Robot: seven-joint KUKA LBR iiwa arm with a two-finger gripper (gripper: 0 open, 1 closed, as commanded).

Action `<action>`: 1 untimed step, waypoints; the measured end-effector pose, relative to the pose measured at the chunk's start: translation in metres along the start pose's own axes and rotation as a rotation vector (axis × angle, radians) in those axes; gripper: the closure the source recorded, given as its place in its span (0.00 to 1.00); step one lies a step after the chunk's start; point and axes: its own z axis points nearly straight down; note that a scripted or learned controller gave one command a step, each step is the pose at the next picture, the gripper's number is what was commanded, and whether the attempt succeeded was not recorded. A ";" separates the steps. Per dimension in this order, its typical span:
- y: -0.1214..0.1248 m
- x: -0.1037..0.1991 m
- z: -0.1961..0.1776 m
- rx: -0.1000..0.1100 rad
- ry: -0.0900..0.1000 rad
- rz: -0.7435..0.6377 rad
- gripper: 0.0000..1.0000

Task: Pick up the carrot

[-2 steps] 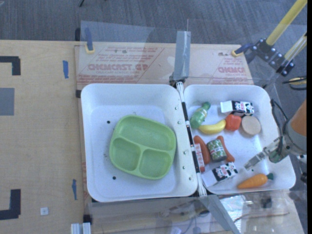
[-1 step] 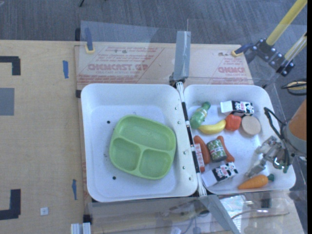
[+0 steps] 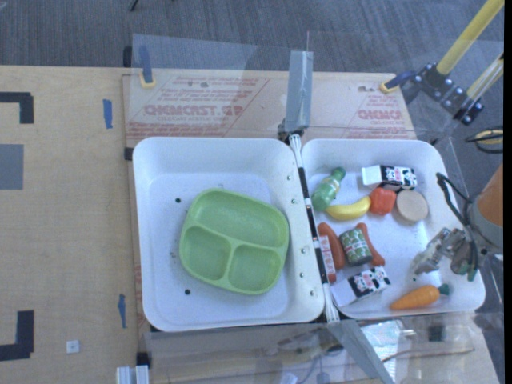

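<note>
The orange carrot (image 3: 417, 297) with a small green tip lies near the front right corner of the right bin (image 3: 448, 160). My gripper (image 3: 433, 256) hangs just above and behind it, at the bin's right side, reaching in from the right. Its fingers point down and left toward the bin floor and hold nothing. The carrot lies free, a short way in front of the fingertips.
In the right bin lie a green bottle (image 3: 328, 189), a banana (image 3: 349, 209), a red tomato (image 3: 383, 201), a tan disc (image 3: 412, 206), sausages (image 3: 330, 246), a green can (image 3: 354, 245) and two cow-print cartons (image 3: 369, 282). A green divided plate (image 3: 234, 241) sits in the left bin (image 3: 156, 214).
</note>
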 end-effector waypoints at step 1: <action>0.000 0.000 0.000 0.000 0.000 0.000 0.00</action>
